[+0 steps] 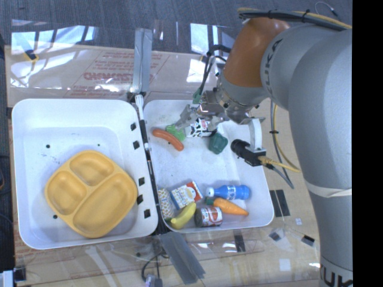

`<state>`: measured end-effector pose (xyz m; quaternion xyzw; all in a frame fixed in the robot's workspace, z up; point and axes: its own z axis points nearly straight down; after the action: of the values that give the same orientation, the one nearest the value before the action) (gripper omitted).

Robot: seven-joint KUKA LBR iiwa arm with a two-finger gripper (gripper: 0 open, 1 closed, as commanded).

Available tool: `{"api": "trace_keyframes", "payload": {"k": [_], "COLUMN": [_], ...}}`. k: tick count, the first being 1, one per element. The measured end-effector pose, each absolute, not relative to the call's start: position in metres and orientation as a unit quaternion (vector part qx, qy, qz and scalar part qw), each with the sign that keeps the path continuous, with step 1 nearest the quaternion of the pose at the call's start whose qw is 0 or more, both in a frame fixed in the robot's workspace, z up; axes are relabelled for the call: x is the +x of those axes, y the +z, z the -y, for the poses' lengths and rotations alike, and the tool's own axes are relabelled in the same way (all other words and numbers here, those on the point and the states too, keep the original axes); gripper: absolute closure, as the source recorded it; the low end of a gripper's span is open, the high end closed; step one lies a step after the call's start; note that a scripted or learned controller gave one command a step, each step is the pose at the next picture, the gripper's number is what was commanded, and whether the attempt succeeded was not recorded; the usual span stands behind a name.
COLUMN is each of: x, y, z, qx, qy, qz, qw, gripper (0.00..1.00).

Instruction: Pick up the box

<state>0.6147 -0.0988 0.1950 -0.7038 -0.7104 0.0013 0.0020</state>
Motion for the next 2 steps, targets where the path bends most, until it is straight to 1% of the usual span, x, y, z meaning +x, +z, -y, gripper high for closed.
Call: {"api": "trace_keyframes", "payload": {"k": [1, 2], "x": [0.614, 0.567], "y": [0.217, 0.096], "z": [0.101, 0.102], "qx": [-0.619, -0.705], "qy": [0.0006, 0.0018], "qz": [0.786, 0.709], "qw": [0.000, 0.003], "gripper": [0.00, 0.00]}}
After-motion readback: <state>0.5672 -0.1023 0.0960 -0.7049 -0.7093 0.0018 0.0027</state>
